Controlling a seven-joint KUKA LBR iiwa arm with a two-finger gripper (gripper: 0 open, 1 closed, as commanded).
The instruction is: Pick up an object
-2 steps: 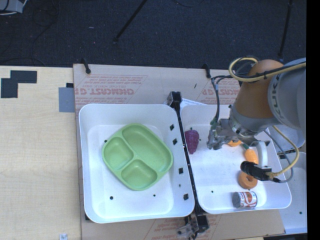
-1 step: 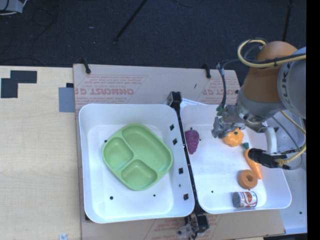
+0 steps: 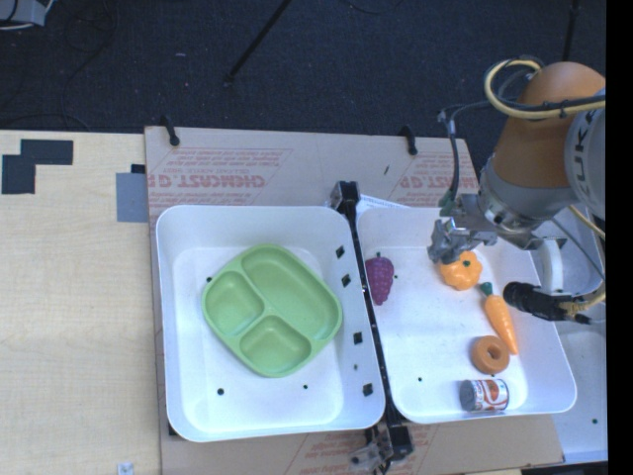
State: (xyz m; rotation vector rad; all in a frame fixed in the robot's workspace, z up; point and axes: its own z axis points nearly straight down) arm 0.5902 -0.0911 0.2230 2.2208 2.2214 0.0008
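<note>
In the right bin (image 3: 425, 384) lie several small objects. A yellow-orange toy fruit (image 3: 463, 271) sits at the upper middle, a purple berry cluster (image 3: 379, 277) by the left wall, and a carrot (image 3: 500, 323) toward the right. An orange ring (image 3: 490, 354) and a small can (image 3: 484, 395) lying on its side are near the front. My gripper (image 3: 448, 242) hangs directly over the upper left edge of the yellow-orange fruit, touching or nearly touching it. The gripper body hides its lower end.
A green divided plate (image 3: 272, 308) lies in the left bin (image 3: 188, 404). A black divider (image 3: 361, 305) runs between the two bins. The arm's orange band (image 3: 549, 117) and cables rise over the right bin's far right corner.
</note>
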